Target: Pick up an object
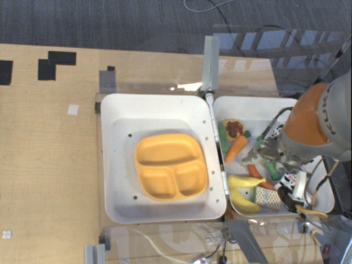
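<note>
The right bin (258, 104) holds several toy foods. An orange carrot (236, 147) lies near its left wall, with a green piece (223, 133) and a dark red piece (235, 127) beside it. A yellow banana (245, 193) lies at the front, next to a patterned block (268, 198). My gripper (263, 154) is low in this bin, just right of the carrot. It stands over a small red-orange piece (254, 171) and a green piece (272, 169). Nothing is seen held.
The left bin (118, 147) holds a yellow-orange divided plate (170, 165). A metal divider post (211, 59) stands between the bins at the back. The arm's orange band (308, 120) hangs over the right bin's right side. Bare wooden bench lies to the left.
</note>
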Tool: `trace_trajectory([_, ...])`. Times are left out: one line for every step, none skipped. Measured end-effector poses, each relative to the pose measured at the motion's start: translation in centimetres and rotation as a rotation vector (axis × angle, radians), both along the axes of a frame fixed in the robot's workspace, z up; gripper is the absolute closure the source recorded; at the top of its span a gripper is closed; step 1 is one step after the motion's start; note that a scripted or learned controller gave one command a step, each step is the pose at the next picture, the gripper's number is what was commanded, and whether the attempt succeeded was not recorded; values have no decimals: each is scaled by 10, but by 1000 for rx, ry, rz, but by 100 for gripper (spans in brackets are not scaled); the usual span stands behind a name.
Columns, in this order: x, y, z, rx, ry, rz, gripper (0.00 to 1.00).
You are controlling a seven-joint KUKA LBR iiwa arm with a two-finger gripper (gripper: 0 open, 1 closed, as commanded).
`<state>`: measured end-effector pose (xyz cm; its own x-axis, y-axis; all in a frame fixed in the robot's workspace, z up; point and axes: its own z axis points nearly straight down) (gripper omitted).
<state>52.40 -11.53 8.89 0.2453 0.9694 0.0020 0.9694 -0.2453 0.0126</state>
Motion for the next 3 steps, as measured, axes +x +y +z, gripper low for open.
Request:
trace_trajectory([4,1,10,1,-6,1,100])
trace_trajectory([52,85,94,1,13,159,100])
trace_trajectory([26,117,93,0,15,283,100])
